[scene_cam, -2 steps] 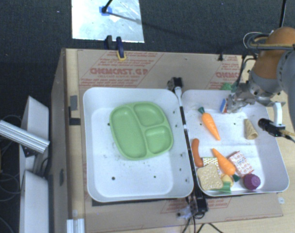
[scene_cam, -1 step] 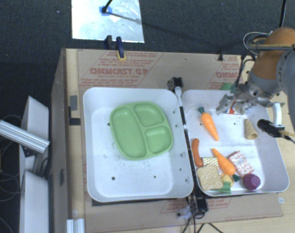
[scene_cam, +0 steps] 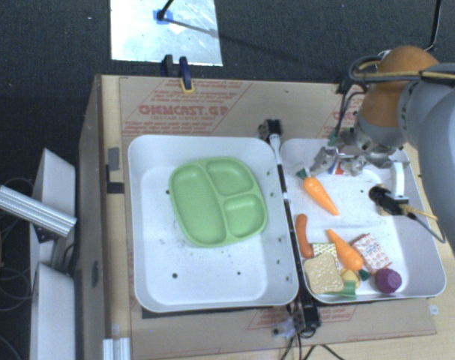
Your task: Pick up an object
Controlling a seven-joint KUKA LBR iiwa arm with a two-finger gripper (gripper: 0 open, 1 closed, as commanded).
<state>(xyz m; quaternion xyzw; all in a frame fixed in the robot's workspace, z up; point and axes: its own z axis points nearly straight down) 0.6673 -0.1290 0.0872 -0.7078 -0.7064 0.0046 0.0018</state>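
Observation:
My gripper [scene_cam: 338, 162] hangs over the far end of the right bin [scene_cam: 429, 265], open, with nothing between its fingers. An orange carrot [scene_cam: 318, 193] lies just in front of it and to its left, close to the left fingertip. Nearer the front lie a second carrot [scene_cam: 345, 250], a red sausage [scene_cam: 303, 235], a tan cracker [scene_cam: 324, 274], a red-and-white packet [scene_cam: 371, 250], a purple ball-like piece [scene_cam: 387, 280] and a small yellow-green piece [scene_cam: 351, 280].
The left bin [scene_cam: 156, 276] holds a green divided plate [scene_cam: 218, 201]. A black divider rail [scene_cam: 283, 193] runs between the bins. The arm's grey and orange body [scene_cam: 407, 96] looms over the right bin's far right corner.

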